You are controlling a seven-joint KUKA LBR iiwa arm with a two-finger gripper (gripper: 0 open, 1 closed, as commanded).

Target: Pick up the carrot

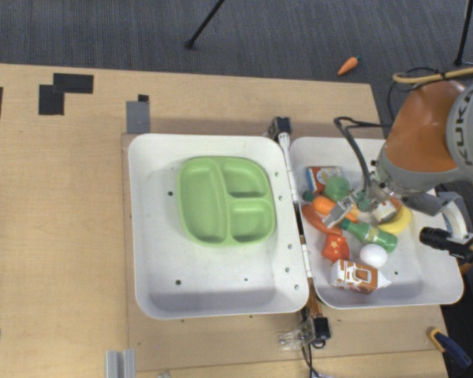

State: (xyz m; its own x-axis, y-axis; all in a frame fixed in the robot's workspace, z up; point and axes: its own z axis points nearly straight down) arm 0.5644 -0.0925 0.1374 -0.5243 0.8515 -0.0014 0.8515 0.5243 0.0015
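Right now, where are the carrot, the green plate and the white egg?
carrot (322,205): camera view, its orange middle.
green plate (224,201): camera view, the centre divider.
white egg (373,256): camera view, its top surface.

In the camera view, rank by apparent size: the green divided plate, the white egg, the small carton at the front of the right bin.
1. green divided plate, by far the largest.
2. small carton.
3. white egg, a little smaller than the carton; the gap is slight.
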